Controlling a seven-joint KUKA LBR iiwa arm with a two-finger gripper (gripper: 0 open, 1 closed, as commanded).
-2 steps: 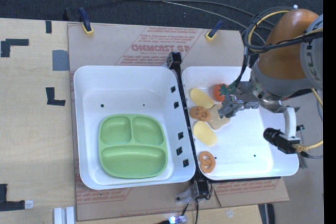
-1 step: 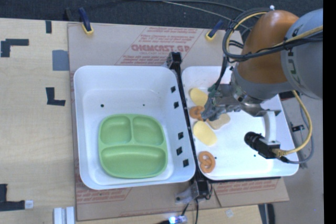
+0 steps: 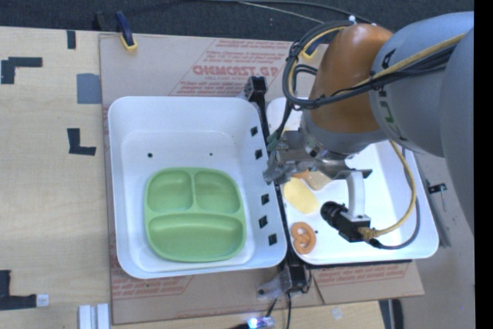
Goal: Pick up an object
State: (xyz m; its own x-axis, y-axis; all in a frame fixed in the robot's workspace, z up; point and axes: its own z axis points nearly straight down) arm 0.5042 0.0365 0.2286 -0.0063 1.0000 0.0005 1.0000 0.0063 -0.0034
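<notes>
A pretzel (image 3: pixel 303 236) and a yellow piece (image 3: pixel 300 197) lie at the right bin's (image 3: pixel 408 246) left side. Just above them the gripper (image 3: pixel 286 166) is lowered, seemingly in approach; jaw state cannot be told. A closing grasp is needed next. A green tray (image 3: pixel 194 213) sits in the left bin (image 3: pixel 131 119).

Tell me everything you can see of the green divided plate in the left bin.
The green divided plate is a pale green, rounded-square tray that looks like matte plastic, with three compartments: two small ones on the far side and one long one on the near side. It lies flat and upright on the floor of the left white bin, toward its near side. Nothing rests on it.
</notes>
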